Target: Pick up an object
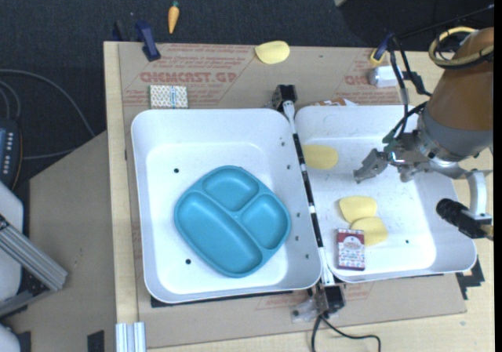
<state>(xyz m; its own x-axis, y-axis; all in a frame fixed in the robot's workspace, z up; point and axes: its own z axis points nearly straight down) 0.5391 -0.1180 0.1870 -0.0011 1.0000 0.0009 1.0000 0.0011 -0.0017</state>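
So the grey two-finger gripper (387, 166) hangs over the right white shallow plastic bin (408, 258), right of frame centre. Its fingers look spread apart with nothing between them. Closest object is a flat pale yellow piece (321, 157), lying left of the gripper near the bin's left wall. Lower down, below and a bit left of the gripper, sit two more yellow lumps (358, 207) and a small red box (351, 249). The left white bin (153, 146) has a blue divided plastic plate (231, 219).
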